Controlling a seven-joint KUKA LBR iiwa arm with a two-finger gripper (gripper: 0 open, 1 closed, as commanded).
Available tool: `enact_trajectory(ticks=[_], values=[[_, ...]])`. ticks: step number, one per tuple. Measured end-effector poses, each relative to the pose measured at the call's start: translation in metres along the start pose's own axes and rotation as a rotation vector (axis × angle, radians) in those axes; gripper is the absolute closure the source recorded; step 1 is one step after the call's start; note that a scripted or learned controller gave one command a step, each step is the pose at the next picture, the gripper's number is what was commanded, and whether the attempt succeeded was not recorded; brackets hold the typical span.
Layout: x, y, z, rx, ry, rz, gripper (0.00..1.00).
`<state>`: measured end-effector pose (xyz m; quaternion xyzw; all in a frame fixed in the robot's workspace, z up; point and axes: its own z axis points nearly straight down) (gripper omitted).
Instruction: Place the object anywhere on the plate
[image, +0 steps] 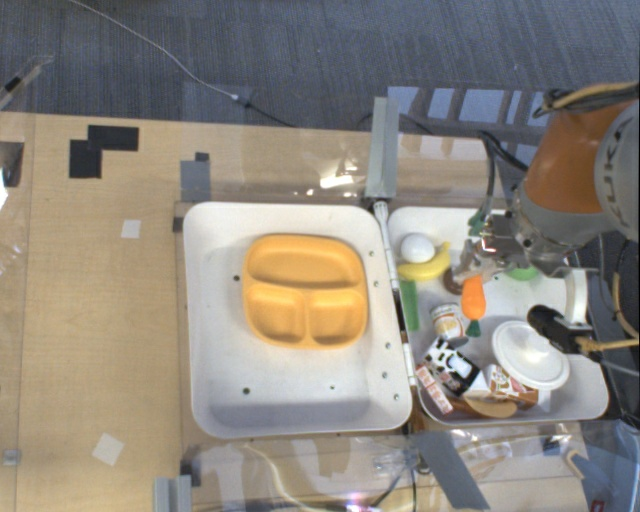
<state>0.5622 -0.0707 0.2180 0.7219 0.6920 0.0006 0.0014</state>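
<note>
Right now your gripper (478, 252) sits low in the right bin (590, 400), just above the carrot (473, 298). Can't tell its state. Plate (304, 290) sits centre-left.

bright overhead light | glare on bench (340, 180) | soft focus

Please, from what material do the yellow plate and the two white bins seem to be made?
The yellow plate looks like moulded plastic with a matte finish: rounded compartments, even colour, no sharp glare. The left bin and the right bin seem plastic too, smooth, with soft rounded rims; this is uncertain.
</note>
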Motion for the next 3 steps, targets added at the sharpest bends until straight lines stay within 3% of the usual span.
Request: enact_trajectory(ticks=[1,2,3], values=[[0.093,0.043,-0.001,-0.001,0.004,-0.112,1.00],[0.155,0.043,-0.007,-0.001,0.003,0.013,1.00],[0.153,0.044,-0.007,-0.001,0.001,0.015,0.00]])
